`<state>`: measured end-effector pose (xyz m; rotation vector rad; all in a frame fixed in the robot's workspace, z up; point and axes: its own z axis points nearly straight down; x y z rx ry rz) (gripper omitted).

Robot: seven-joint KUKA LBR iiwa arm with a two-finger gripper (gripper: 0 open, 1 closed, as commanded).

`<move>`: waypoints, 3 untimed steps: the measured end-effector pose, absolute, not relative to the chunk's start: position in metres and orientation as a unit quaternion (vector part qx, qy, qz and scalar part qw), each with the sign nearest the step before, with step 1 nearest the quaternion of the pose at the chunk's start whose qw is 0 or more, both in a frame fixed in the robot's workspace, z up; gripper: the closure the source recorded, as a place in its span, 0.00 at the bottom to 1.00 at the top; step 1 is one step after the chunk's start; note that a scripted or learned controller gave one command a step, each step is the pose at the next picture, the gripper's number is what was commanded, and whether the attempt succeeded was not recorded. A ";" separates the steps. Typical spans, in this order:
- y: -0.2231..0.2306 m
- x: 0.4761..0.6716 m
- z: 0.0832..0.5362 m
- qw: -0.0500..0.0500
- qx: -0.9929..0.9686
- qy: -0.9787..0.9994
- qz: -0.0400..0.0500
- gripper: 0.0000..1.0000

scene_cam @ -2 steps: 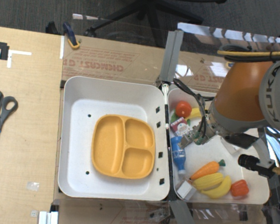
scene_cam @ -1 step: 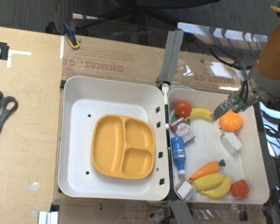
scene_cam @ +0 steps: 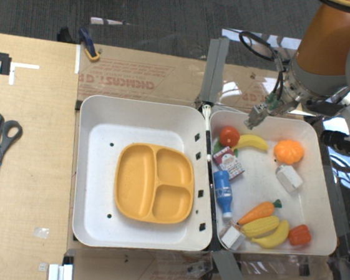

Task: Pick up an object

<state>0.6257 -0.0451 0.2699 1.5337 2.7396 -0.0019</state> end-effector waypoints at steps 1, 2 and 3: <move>-0.093 0.602 0.312 0.001 0.426 0.905 -0.001 1.00; -0.101 0.521 0.161 -0.001 0.477 0.879 -0.001 1.00; -0.101 0.521 0.161 0.000 0.476 0.879 0.000 0.00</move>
